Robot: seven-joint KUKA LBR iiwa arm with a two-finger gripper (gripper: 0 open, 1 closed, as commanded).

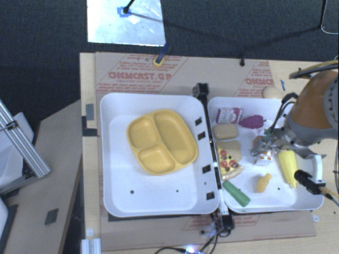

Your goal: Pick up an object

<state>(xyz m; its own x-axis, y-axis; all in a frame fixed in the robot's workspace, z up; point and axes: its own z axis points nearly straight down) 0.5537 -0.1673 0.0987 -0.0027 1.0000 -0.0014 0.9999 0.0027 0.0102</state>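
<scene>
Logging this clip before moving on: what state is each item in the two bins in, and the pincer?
Yellow divided plate: flat in left bin, compartments bare.
Pizza slice: flat, right bin.
Green stick: lying at the right bin's front edge.
Purple item: lying near the back.
Yellow banana-like piece: lying beside the arm.
Pincer: low in right bin over a small item; grip unclear.

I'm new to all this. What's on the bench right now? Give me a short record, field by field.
left bin: yellow divided plate
right bin: pizza slice, green stick, purple item, yellow banana-like piece, small yellow piece
arm: reaching in from the right
gripper: low in right bin, among the toys
</scene>
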